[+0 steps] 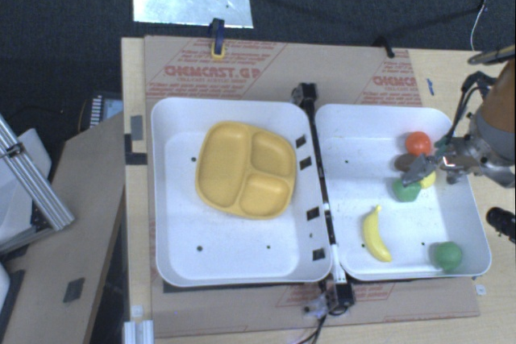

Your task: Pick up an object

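Your gripper [415, 170] sits low in the right bin [355, 173], reaching in from its right edge, with the arm [492, 141] trailing off behind it. You cannot tell how its jaws stand: the grey tip is blurred and lies over the fruit, so no grasp can be confirmed. The tip lies right over a green fruit [405, 191] and touches or overlaps a small yellow piece [427, 180] beside it; which of the two it meets cannot be told.

Just above the tip you have an orange ball [418, 143], very close to the gripper and near the bin's far right side. A banana [375, 234] lies apart, lower in the same bin, toward the middle. A second green ball [446, 254] rests in the bin's near right corner, well apart from the gripper.

In the left bin [177, 238] a yellow divided tray [246, 169] lies flat, well away from the gripper.
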Controlling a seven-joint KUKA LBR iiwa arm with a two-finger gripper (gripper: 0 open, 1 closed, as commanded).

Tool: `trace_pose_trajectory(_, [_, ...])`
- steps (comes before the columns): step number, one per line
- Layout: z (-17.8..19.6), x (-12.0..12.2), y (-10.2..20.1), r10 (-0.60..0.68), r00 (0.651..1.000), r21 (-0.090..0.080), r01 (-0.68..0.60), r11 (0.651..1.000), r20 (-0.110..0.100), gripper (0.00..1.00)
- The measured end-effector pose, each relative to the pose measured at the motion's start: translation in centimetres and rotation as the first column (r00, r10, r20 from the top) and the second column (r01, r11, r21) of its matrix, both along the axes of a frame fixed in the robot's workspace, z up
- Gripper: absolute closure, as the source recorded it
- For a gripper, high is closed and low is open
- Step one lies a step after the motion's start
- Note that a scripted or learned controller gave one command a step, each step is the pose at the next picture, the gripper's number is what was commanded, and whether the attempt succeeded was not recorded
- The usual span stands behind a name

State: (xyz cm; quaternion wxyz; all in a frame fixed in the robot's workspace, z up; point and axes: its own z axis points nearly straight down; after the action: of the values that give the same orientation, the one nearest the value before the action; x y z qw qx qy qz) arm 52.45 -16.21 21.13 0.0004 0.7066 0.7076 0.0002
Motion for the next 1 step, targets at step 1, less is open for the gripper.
trace_pose_trajectory(1, [-4.86,-0.71,-0.64,-0.001,1.0,0.0,0.001,1.0,-0.001,0.0])
